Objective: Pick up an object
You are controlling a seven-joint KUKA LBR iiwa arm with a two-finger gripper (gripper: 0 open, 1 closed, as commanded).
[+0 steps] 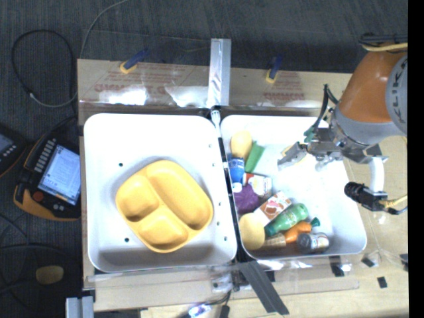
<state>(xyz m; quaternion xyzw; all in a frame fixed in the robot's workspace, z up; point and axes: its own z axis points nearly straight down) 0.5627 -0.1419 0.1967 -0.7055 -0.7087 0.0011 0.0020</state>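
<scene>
Approach step: gripper [306,154] over right bin [344,201], fingers spread, holding nothing; next descend onto green bottle [287,218].

Dark grey carpet floor [79,12] around wooden bench [165,85]

A: What lies in the right bin [344,197]?

B: A cluster along its left wall. At the far end, a pale yellow lemon-like piece [241,142] with a green block [255,158] touching its right side.

A: And nearer?

B: A blue and white bottle [235,169] hugs the wall, a purple bunch [247,197] sits below it, and a white packet with red print [273,205] lies just right of that.

A: The near corner?

B: A round yellow ball [251,229], a green bottle [288,218] lying tilted, an orange carrot-like piece [291,234] under it, and a grey can [313,242] on its side.
</scene>
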